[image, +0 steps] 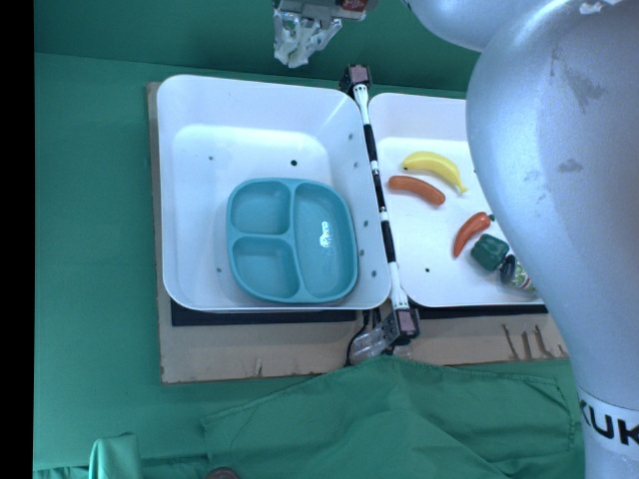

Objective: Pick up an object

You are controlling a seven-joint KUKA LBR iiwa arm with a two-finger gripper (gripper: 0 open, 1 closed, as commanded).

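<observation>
Fruit and vegetable toys lie loose in the right bin (439, 285), none of them touching the tool. A yellow banana (435, 167) sits nearest the far side, with an orange-red sausage (416, 190) just beside it toward the camera. Closer to the near rim are a red chili pepper (470, 234), a dark green pepper (489, 252) touching its lower end, and a small dark jar (516, 274) partly hidden by the arm (544, 168). Open white floor lies to the left of these things, up to the black-and-white striped divider (377, 193) that runs between the two bins.

The left bin (200, 128) holds a teal plate (291, 239) with three compartments, set toward the near right corner, leaving bare floor along the far and left walls.

The tool (297, 48) hangs above the far rim of the left bin, well apart from the toys. Something pale and crumpled shows at its tip; whether it is gripped, and how far the tool is spread, I cannot tell.

Both bins rest on a brown board (250, 352) on the table, which is draped in green cloth (95, 218).
</observation>
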